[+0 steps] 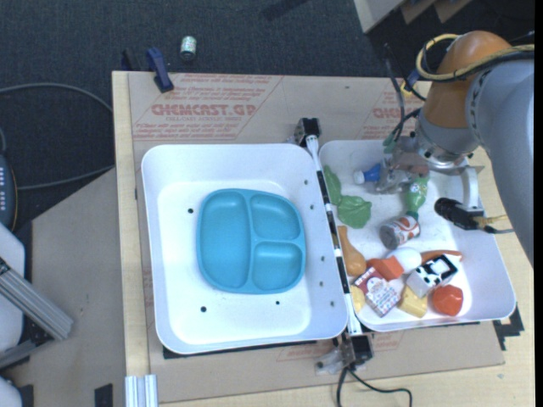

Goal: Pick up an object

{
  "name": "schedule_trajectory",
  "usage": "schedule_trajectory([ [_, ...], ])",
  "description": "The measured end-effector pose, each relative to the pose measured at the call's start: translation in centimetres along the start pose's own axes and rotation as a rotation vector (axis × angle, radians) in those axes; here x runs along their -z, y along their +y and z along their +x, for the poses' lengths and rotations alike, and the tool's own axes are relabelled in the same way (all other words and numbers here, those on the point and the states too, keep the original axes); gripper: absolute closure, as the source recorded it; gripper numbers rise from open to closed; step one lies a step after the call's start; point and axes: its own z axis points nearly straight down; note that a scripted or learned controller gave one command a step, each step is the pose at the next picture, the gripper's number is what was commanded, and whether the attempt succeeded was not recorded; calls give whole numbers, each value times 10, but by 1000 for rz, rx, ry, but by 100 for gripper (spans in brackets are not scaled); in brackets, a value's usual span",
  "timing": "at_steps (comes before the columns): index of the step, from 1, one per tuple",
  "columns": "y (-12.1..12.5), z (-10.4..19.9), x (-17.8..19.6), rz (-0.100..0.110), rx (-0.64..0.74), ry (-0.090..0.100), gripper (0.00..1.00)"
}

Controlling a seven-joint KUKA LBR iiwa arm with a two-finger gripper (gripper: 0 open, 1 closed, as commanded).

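On the table (212, 113) stand two shallow white bins side by side. The left bin (170, 312) carries a blue divided plate (250, 240), which lies flat near its middle, with three compartments. Just beside it, the right bin (501, 291) carries a group of small things. Along its left edge lie green leaf-like pieces (352, 209), and under them an orange, carrot-like piece (349, 253). Toward the near edge of this bin there are a small red and white packet (381, 294), a yellowish block (413, 303), a black and white piece (436, 270) and a red rounded thing (448, 299), all close together and some touching. A little can (400, 229), lying on its side, rests near the middle of the bin.

At the far edge of the right bin the claw (399, 176) hangs low over the bin floor, between a small blue and white thing (369, 175) and a green bottle-like thing (415, 195). The arm covers its tips, so I cannot tell its state, or if it touches anything.
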Motion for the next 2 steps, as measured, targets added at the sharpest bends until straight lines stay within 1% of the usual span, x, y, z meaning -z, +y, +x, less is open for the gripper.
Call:
schedule_trajectory([
  [1, -10, -64, -4, -38, 6, -3, 100],
  [2, -9, -62, -3, -40, 7, -1, 0],
])
